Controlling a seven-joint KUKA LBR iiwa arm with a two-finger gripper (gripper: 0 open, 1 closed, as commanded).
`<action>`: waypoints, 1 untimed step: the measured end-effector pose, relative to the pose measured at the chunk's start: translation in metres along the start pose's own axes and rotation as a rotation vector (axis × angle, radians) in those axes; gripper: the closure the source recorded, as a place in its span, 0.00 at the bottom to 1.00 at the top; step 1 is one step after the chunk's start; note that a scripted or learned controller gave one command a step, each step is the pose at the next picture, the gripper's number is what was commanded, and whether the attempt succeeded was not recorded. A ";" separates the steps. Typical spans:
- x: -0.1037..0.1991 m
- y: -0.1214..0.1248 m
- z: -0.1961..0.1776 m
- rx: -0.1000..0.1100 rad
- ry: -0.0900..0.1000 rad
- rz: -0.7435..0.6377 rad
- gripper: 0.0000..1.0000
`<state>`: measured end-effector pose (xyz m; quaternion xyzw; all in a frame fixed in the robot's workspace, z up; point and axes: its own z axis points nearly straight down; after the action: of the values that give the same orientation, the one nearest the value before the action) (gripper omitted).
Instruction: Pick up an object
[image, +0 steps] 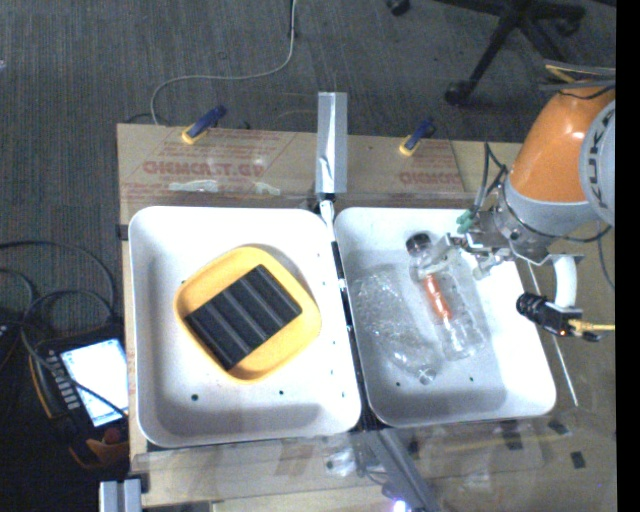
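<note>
The left bin (160, 300) holds a yellow tray with a black ribbed insert (247, 312). In the right bin (520, 385) a clear plastic bottle (447, 300) lies on its side beside crumpled clear plastic (380, 300). The gripper (480, 240) sits at the bottle's upper end; its closure cannot be told.

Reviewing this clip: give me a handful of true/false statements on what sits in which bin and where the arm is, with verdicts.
1. The yellow tray with black ridges lies in the left bin. True.
2. A clear plastic bottle lies in the right bin. True.
3. The yellow tray stands upright on its edge. False: it lies flat, turned at an angle to the bin walls.
4. The gripper is over the left bin. False: it is at the right bin's upper right, near the bottle's capped end.
5. Both bins hold a bottle. False: the bottle is in the right bin.
</note>
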<state>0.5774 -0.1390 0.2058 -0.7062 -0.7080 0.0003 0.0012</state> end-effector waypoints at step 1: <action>-0.022 0.020 0.110 -0.005 -0.002 -0.014 0.00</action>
<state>0.5968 -0.1612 0.0953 -0.7014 -0.7128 -0.0007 -0.0013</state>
